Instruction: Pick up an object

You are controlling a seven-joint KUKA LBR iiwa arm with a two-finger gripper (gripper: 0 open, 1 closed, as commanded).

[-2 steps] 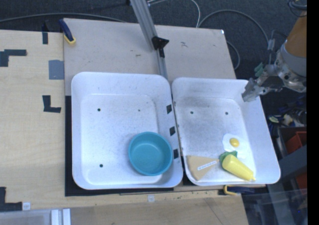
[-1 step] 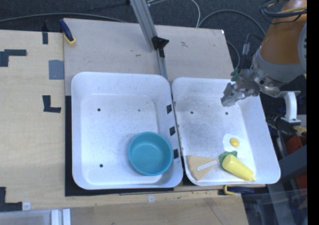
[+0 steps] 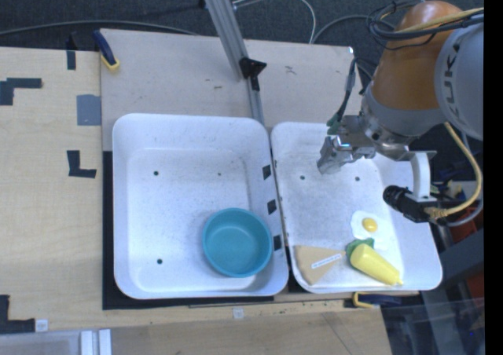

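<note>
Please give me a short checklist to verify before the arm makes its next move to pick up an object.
1. Objects lie in the right bin: ok; fried egg, corn, cheese wedge.
2. End effector is above that bin: ok.
3. End effector is over an object: not ok; it hangs near the far end, the objects lie at the near end.
4. Fingers open: cannot tell.
5. Objects are apart: not ok; corn and cheese look touching.
6. Blue bowl is out of the way: ok, left bin.
</note>
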